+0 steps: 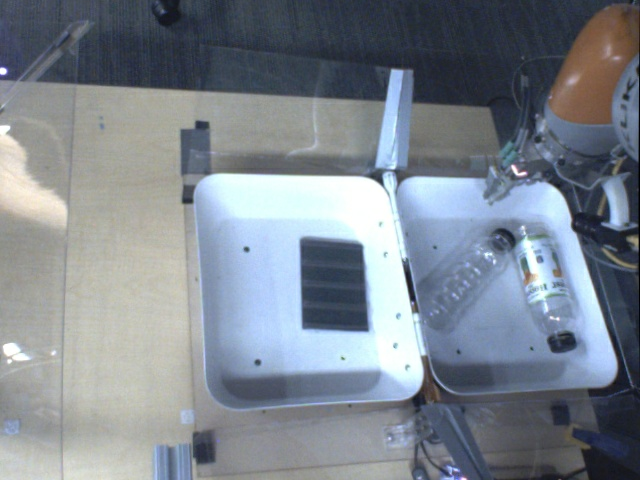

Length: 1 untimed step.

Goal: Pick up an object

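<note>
From above, the arm (pixel 600 68) hangs at two o'clock over the table (pixel 120 268), its jaws (pixel 500 180) above the right bin's (pixel 590 368) far rim; whether they are clenched or released I cannot tell. In that bin lie a clear bottle (pixel 465 280) at centre and a labelled bottle (pixel 541 283) at three o'clock, caps near each other. The left bin (pixel 230 298) holds a dark ribbed block (pixel 334 284).

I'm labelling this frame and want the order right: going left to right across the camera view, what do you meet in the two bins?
Left bin → dark ribbed pad → right bin → clear plastic bottle lying at a slant → labelled bottle with a dark cap.
</note>
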Each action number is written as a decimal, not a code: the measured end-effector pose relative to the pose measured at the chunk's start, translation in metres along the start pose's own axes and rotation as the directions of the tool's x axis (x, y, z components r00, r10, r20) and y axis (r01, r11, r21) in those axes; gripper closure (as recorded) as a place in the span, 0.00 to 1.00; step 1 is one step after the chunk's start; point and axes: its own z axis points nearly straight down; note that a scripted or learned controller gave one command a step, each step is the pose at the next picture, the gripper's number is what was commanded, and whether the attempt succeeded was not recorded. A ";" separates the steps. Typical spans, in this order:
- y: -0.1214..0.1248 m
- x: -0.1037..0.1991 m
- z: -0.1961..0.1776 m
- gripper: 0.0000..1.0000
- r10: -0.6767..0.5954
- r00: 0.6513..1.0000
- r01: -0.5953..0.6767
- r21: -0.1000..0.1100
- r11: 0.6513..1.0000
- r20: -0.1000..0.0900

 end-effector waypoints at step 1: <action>0.000 0.000 0.000 0.00 0.000 1.000 0.000 0.000 1.000 0.000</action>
